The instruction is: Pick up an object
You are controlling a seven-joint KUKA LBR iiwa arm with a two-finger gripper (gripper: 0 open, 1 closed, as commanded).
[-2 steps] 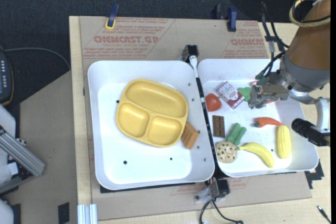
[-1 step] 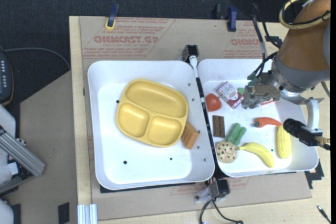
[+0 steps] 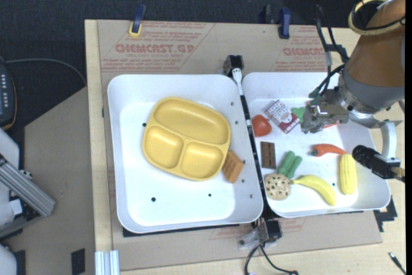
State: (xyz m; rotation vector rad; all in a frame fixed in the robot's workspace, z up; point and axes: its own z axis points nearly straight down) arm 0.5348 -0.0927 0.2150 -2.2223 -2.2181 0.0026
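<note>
Objects for picking lay scattered in the right bin (image 3: 380,199), and the gripper (image 3: 313,118) hung low over that bin's upper middle, reached in from the right on the grey arm (image 3: 376,48) with its orange band. Whether its fingers were spread or pressed together could not be told, since the wrist body hid them from above, and nothing could be seen between them. Closest to it was a small red-and-white packet (image 3: 280,115), just beside the gripper on its left, with a green piece (image 3: 298,114) between the two, partly tucked under the gripper. A red tomato-like piece (image 3: 261,125) lay further left, near the bin's inner wall. Below the gripper and apart from it lay an orange-red pepper (image 3: 328,150); lower still were a corn cob (image 3: 347,173), a banana (image 3: 317,186), a green vegetable (image 3: 289,163), a brown chocolate bar (image 3: 268,154) and a speckled cookie (image 3: 278,185), all crowded in the lower half of the bin. The left bin (image 3: 129,190) held a yellow divided plate (image 3: 185,137), with a brown cracker (image 3: 233,167) touching its lower right edge. Both bins sat on a cardboard-covered bench (image 3: 193,42), held at its far edge by clamps.
</note>
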